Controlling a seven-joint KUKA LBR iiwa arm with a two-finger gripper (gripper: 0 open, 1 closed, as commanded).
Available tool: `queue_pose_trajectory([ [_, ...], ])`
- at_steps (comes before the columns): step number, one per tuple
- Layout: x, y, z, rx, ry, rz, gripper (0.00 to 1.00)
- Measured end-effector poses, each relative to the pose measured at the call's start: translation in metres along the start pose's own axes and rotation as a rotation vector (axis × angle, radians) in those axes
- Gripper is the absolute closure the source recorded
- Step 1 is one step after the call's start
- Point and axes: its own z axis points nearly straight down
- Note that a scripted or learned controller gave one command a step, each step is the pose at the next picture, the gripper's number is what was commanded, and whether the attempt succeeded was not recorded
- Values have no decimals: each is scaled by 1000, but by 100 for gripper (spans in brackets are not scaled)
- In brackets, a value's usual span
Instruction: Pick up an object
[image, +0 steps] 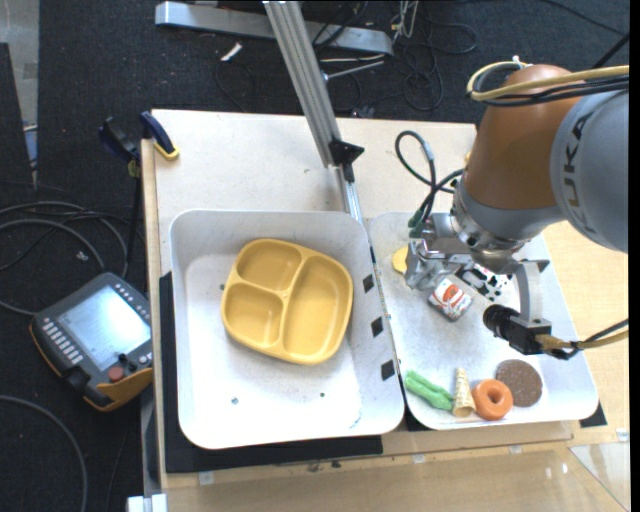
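My gripper (450, 290) hangs over the upper middle of the right bin (570, 330), below the orange band of the arm. A small can with a red and white label (452, 298) lies tilted right under it, between the fingers as far as the view shows; whether they press on it I cannot tell. A yellow piece (399, 260) peeks out at the bin's left edge beside the gripper. Along the bin's front lie a green bean pod (428, 390), a cone-shaped piece (461, 392), an orange ring (492, 398) and a brown round cookie (519, 382).
The left bin (200, 300) holds a yellow divided plate (288, 300). A slanted metal pole (315, 90) crosses above the bins' back. A teach pendant (92, 340) lies on the floor at left. Black cables hang by the wrist (415, 165).
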Motion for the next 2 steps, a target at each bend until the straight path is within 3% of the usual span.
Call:
queue_pose_trajectory([
  [2,98,-27,6,-1,0,-2,100],
])
